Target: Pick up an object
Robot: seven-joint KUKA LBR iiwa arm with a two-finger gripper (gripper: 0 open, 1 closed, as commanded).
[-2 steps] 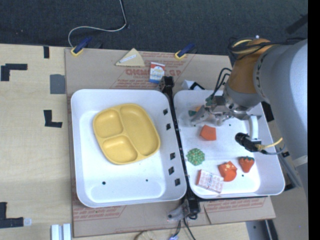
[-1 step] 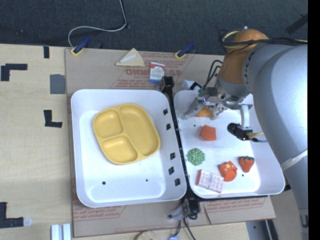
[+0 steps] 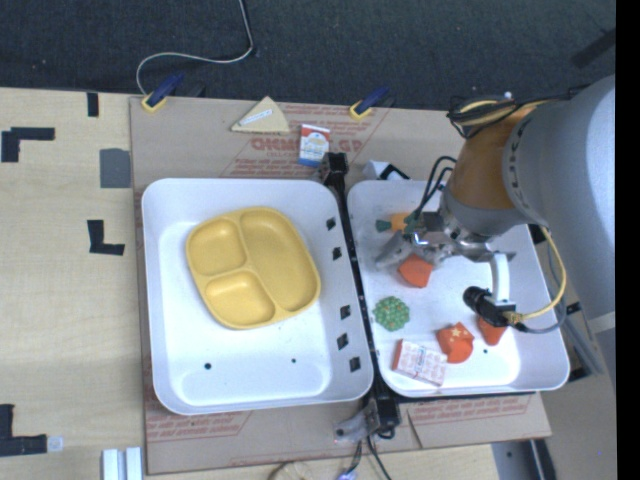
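Sitting under pincer (image 3: 418, 250), orange block (image 3: 415, 271) (chunky)

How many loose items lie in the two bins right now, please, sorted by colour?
Yellow: 1, the divided plate in the left bin.
Orange or red: 3, a piece by the pincer, one lower down, one beside it.
Green: 1, a bumpy ball.
White and red: 1, a packet.
Total: 6.

A cardboard-covered bench (image 3: 200, 138) bears two white bins (image 3: 165, 298) side by side, and a small carton (image 3: 314, 145)
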